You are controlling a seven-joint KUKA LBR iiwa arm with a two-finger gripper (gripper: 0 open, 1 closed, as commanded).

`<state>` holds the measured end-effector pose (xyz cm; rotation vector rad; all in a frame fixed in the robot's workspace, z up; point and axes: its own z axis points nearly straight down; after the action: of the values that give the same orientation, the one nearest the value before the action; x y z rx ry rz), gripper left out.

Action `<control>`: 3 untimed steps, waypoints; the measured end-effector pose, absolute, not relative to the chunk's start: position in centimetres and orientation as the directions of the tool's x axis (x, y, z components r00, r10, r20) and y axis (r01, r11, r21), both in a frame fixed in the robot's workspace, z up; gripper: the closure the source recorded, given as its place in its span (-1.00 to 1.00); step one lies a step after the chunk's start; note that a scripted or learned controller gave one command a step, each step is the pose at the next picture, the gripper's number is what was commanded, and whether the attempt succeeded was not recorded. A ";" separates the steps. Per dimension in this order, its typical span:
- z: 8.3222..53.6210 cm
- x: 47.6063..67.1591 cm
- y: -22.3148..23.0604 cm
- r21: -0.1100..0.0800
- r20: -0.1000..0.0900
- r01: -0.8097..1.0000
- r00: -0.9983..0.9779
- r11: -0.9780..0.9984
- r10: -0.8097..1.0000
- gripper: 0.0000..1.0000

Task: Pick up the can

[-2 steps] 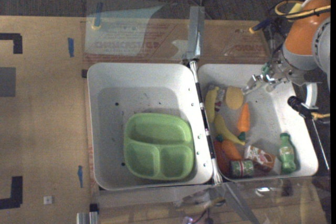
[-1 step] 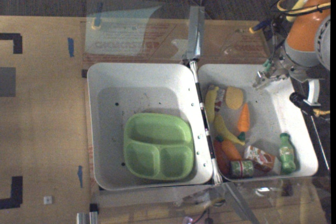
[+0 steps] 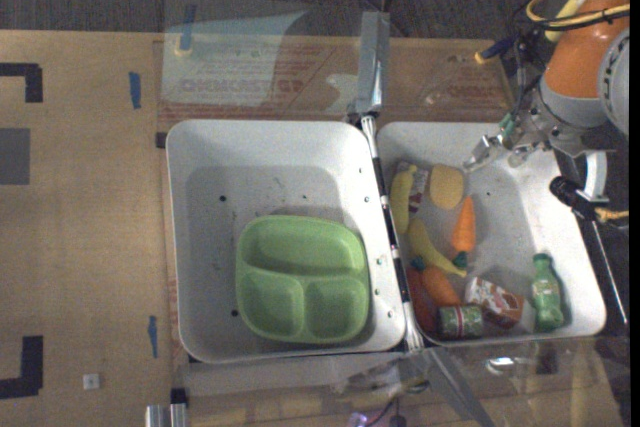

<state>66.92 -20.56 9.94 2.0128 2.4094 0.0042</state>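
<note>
Above the right bin (image 3: 590,300), near its top right corner, hangs the gripper (image 3: 492,151).

Its thin fingers are small and blurry from where I stand, so I cannot tell how they are set, and nothing sits between them. Well apart from the gripper, down by the bin's front wall, the can (image 3: 461,320) lies on its side. Just beside the can are a red packet (image 3: 497,300) and a green bottle (image 3: 546,291). Two bananas (image 3: 402,198) and two carrots (image 3: 463,223) lie between the can and the gripper. Left of the can, in the other bin (image 3: 200,215), sits a green tray (image 3: 302,277).
</note>
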 end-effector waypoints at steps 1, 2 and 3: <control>8.8 63.6 -21.4 0.006 0.007 0.997 -0.078 0.078 0.997 -1.00; 24.2 60.5 -22.4 0.004 -0.003 0.993 -0.119 0.119 0.993 -1.00; 11.0 61.5 -22.1 0.001 0.000 0.990 -0.141 0.141 0.990 -1.00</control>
<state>61.47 -22.06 11.04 2.0579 2.3726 0.0014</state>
